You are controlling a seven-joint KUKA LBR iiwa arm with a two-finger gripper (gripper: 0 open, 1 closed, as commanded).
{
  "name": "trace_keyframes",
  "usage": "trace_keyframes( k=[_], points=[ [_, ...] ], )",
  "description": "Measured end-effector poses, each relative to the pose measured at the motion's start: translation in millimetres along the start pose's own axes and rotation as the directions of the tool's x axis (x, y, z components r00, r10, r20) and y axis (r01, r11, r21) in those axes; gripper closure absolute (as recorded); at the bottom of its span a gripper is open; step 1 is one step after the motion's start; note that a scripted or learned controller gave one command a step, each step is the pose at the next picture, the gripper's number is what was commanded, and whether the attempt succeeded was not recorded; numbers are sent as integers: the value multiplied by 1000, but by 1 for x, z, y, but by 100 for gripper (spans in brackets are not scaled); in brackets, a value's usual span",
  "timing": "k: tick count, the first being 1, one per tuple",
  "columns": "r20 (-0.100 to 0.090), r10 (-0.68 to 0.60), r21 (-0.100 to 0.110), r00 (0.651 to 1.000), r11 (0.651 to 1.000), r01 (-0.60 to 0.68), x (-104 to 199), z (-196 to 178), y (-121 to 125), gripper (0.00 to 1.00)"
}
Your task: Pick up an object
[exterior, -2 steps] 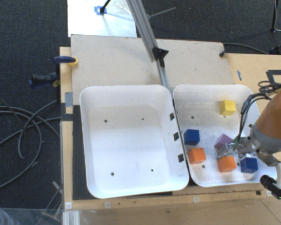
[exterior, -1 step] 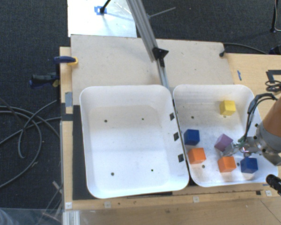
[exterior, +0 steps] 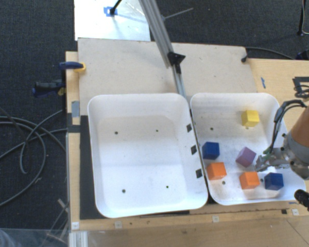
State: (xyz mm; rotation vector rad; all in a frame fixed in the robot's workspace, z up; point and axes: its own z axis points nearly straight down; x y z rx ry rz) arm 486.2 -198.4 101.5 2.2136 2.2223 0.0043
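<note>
**benchwatcher:** so which block are you going for, and where does it sit from you?

**me:** My fingers (exterior: pixel 261 162) are low over the right bin (exterior: pixel 232 101), coming in from its right side. Honestly I can't tell if they're apart or together, the tips are just a dark blur against the wrist. Nothing is visibly clamped between them, so I won't claim a hold.

Closest candidates: the purple cube (exterior: pixel 245 157) is just to the left and a touch up from the tips, nearly touching. The orange cube (exterior: pixel 249 179) sits just below them, toward the near wall. The dark blue cube (exterior: pixel 273 181) is below and right, tucked half under my wrist. My guess is purple or that orange one is the target.

**benchwatcher:** long axis to line up with?

**me:** Nope, they're cubes, though purple looks turned a bit diagonal to the bin walls.

**benchwatcher:** room to move?

**me:** Tight. Those three cluster together, and the near and right walls are close. A second orange cube (exterior: pixel 216 170) and a blue cube (exterior: pixel 210 150) sit further left by the divider wall, the yellow cube (exterior: pixel 250 118) is well apart up top with open floor around it. The left bin (exterior: pixel 139 103) is right alongside on the counter (exterior: pixel 123 66).
</note>
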Motion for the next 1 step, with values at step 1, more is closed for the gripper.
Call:
trace_keyframes(
  k=[1],
  points=[
    [0, 0, 0, 1000, 1000, 0, 0, 0, 0, 0]
  ],
)
